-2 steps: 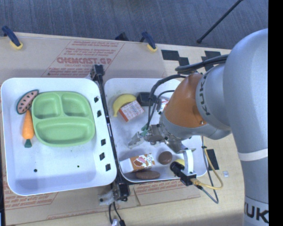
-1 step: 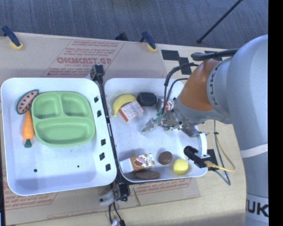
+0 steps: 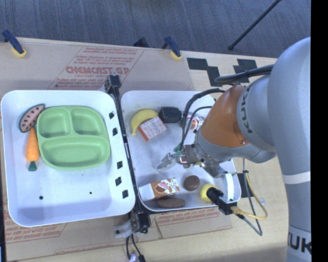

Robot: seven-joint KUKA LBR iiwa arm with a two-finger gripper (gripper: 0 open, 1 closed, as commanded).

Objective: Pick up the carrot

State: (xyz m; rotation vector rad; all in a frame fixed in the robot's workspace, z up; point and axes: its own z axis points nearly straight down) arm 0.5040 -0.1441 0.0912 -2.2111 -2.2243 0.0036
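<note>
The carrot (image 3: 32, 146) is orange with a green stub and lies upright along the left edge of the left bin (image 3: 65, 206), touching the green divided plate (image 3: 72, 136). My gripper (image 3: 171, 159) hangs over the middle of the right bin (image 3: 153, 100), far to the right of the carrot. It is open with nothing between its fingers. Its tips point down and to the left at the bare bin floor.
A watermelon slice (image 3: 31, 117) lies just above the carrot. In the right bin are a banana (image 3: 142, 117), a red and white box (image 3: 152, 128), a black object (image 3: 170, 114), a snack packet (image 3: 165, 187), a brown ball (image 3: 191, 183), a brown patty (image 3: 170, 202) and a yellow item (image 3: 208, 192).
</note>
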